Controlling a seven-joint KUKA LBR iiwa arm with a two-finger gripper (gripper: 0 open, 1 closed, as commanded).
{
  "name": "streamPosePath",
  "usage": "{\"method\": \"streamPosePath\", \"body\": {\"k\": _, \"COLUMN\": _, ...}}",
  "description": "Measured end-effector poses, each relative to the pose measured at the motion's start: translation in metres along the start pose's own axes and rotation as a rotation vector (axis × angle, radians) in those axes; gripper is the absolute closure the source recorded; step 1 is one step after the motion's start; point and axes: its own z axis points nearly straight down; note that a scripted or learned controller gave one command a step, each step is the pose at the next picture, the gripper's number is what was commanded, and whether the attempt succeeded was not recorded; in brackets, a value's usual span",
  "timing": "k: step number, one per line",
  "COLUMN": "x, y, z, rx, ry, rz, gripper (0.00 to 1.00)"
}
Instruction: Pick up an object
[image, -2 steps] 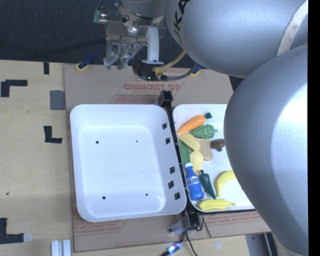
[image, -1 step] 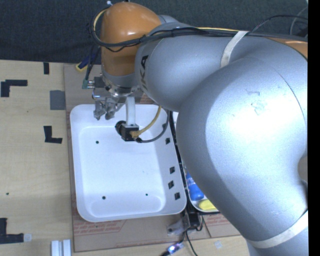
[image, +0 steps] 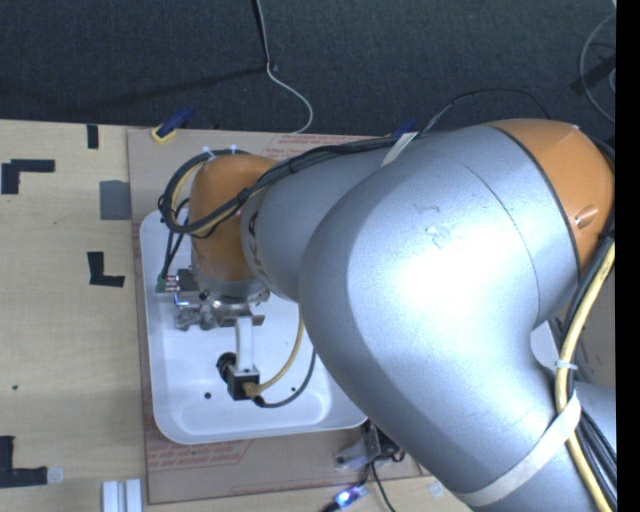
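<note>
— Progress first: how far along are we with picking up an object?

— Early, by our reading. The gripper is down inside the white bin, close above its floor, at the end of the grey arm. We see nothing gripped, so we judge the grasp not yet made, and the lift is all to come.

— Is it spread or pressed together?

— We cannot tell. The orange band above the wrist sits right over its working end.

— And where is the object we want?

— We cannot place it. The bare floor of the bin near the gripper carries 1 small dark speck, too small for us to name. If an object lies within reach, we guess it sits under the gripper or under the arm, which covers much of the bench.

— Count what we have, then.

— 1 arm, 1 gripper, 1 white bin with rim and floor in sight, 1 dark speck. On the bench left of the bin we count 4 black tape marks and 1 grey patch, all outside the bin.

— So what is left?

— Everything that matters: close on something, raise it clear of the bin, and show that it is held.
</note>
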Motion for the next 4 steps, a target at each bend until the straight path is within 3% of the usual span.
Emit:
{"method": "streamPosePath", "body": {"k": 1, "x": 0.000, "y": -0.004, "z": -0.196, "rx": -0.023, "ry": 0.010, "rz": -0.002, "gripper": 1.00}}
{"method": "streamPosePath", "body": {"k": 2, "x": -0.001, "y": 0.104, "z": -0.308, "rx": -0.025, "ry": 0.006, "rz": -0.001, "gripper": 1.00}}
{"method": "streamPosePath", "body": {"k": 3, "x": 0.000, "y": 0.100, "z": -0.310, "rx": -0.007, "ry": 0.000, "rz": -0.003, "gripper": 1.00}}
{"method": "streamPosePath", "body": {"k": 4, "x": 0.000, "y": 0.076, "z": -0.405, "rx": -0.017, "ry": 0.007, "rz": -0.003, "gripper": 1.00}}
